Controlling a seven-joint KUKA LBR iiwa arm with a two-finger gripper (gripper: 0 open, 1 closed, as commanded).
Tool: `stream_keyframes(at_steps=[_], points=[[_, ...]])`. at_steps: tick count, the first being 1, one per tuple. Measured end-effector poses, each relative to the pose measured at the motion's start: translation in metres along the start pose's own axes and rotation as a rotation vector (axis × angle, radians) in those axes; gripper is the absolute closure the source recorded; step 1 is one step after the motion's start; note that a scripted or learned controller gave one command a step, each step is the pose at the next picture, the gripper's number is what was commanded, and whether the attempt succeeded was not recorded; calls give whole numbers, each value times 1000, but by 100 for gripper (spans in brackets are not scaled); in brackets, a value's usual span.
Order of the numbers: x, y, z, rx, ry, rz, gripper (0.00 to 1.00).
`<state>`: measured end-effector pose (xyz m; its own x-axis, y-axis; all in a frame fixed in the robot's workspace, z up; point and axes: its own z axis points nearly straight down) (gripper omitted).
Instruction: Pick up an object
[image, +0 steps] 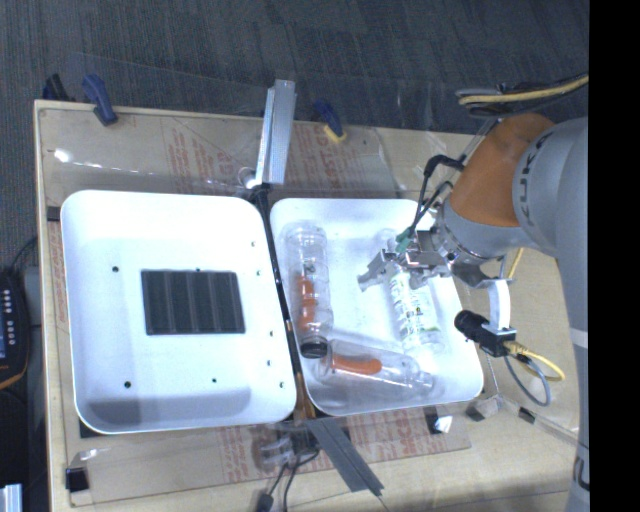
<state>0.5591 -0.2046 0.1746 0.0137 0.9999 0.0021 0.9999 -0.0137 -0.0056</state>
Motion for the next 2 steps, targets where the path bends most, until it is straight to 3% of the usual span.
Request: stream_keyframes(at_steps=[1,2], points=[[18,-51,14,0,-1,-95,0],[-4,-5,21,-3,-2,-160,0]])
